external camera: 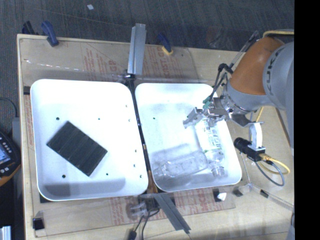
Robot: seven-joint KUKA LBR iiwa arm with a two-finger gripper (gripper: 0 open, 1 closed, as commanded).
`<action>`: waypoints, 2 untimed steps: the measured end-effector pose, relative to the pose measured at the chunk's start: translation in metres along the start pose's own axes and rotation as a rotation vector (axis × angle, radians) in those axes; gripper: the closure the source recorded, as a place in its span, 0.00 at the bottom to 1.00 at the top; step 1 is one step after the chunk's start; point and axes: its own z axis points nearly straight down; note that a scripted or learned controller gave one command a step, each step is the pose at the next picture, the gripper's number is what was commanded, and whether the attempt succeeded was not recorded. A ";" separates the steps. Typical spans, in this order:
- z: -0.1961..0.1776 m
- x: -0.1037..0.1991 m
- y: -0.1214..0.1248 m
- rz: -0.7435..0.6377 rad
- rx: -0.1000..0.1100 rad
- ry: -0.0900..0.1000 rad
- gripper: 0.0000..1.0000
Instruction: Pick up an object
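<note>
A flat black rectangular pad [77, 148] lies at an angle in the left bin [45, 91]. In the right bin [165, 91], a clear plastic bottle [182, 165] lies on its side near the front wall. A second clear bottle [213, 145] lies lengthwise along the right wall. My gripper [196, 117] hangs over the right part of the right bin, just above the upper end of that second bottle. I cannot tell whether it touches the bottle.
A grey metal bar [136, 49] stands behind the divide between the bins, and another [170, 211] lies in front. Blue clamps [50, 34] grip the bench's back edge. Cables and a black connector [248, 149] hang right of the right bin.
</note>
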 end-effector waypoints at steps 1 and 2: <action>-0.005 0.000 -0.012 -0.028 -0.001 0.001 0.00; -0.018 0.000 -0.009 -0.090 -0.004 -0.002 0.00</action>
